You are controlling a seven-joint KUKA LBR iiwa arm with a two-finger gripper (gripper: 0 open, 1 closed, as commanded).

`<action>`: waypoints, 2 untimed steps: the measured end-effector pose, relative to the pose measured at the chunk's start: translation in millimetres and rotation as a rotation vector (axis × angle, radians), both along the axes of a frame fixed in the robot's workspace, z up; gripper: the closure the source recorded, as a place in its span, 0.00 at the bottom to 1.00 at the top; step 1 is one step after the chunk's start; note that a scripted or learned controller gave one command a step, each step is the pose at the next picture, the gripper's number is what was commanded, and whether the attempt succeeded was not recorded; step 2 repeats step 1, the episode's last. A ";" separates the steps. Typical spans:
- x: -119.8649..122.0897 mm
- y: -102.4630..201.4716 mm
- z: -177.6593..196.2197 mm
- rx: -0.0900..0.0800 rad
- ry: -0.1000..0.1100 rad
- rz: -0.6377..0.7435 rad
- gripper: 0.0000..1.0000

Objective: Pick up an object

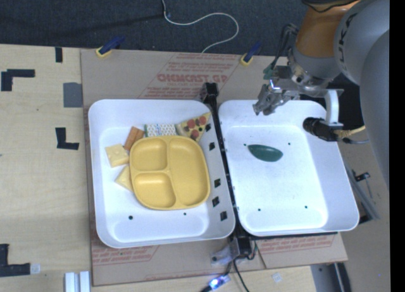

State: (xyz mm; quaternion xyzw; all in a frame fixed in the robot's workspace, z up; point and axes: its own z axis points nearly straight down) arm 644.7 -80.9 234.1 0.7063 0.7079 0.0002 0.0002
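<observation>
I see the claw (268,103) hanging over the right bin (329,208) near its twelve o'clock rim; whether it is parted or closed I cannot tell. A dark green object (264,152) lies on that bin's floor, toward five o'clock of the claw, apart from it.

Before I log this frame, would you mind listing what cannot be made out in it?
- Gripper, camera view: too small and blurred to tell whether it is open or shut.
- Flat pieces in the left bin: partly hidden under the yellow divided plate.
- Green object in the right bin: too small to identify.
- Arm: cut off by the right and top edges.
</observation>
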 end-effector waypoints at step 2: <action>-10.9 -8.8 -4.6 -0.002 0.003 -0.002 1.00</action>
